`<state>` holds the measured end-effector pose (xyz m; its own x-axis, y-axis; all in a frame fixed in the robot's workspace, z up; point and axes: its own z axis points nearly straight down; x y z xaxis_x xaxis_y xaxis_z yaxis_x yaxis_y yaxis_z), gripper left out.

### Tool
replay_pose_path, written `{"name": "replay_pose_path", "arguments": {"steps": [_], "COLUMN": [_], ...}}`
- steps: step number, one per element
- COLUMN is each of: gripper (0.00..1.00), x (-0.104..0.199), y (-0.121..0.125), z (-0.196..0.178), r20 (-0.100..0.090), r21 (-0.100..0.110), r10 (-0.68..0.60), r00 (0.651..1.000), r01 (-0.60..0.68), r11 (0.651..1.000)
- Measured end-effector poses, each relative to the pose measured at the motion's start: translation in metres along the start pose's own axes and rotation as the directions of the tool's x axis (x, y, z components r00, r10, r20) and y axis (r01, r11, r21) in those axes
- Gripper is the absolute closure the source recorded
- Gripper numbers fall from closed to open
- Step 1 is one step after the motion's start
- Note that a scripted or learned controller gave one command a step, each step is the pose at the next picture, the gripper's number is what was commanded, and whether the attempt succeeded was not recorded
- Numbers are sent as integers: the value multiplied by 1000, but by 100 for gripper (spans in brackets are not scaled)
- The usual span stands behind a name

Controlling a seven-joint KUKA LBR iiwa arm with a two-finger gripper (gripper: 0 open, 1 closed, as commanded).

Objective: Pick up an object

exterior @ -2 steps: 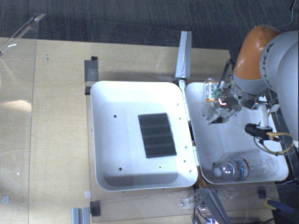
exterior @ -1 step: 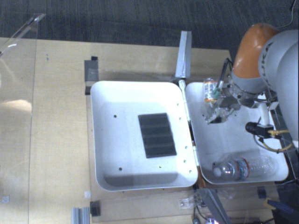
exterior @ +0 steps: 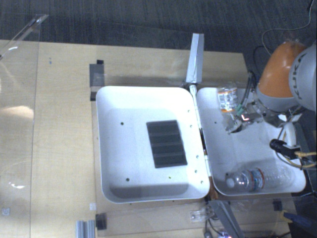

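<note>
Two white bins were observed side by side on the bench (exterior: 59, 133). The left bin (exterior: 114, 148) carried a dark ribbed pad (exterior: 167, 143) lying flat near its middle, slightly turned from the bin's edges. The right bin (exterior: 223, 152) held two items. A clear plastic bottle (exterior: 250, 179) was found lying on its side along the near wall, its cap end pointing toward the left bin. A small clear packet with orange marking (exterior: 227, 99) was seen in the far corner, close to the wall shared with the left bin.

The arm (exterior: 290, 81) was recorded reaching in from the right, over the far half of the right bin, with its orange band uppermost. The gripper (exterior: 239, 122) was placed low over the bin floor, just beside the packet on its near side and well apart from the bottle. Whether the packet was touched could not be told. The spread of the fingers could not be made out, and nothing was seen between them. A small red light was noted on the wrist. A grey upright post (exterior: 195, 58) stood at the far end of the divide between the bins
</note>
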<state>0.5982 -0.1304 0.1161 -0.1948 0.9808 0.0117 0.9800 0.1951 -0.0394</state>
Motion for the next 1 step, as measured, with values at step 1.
{"name": "replay_pose_path", "arguments": {"steps": [1], "gripper": [100], "x": [62], "y": [36], "z": [-70], "r20": [14], "r21": [-45], "r10": [-49], "r00": [999], "r01": [50], "r11": [998]}}
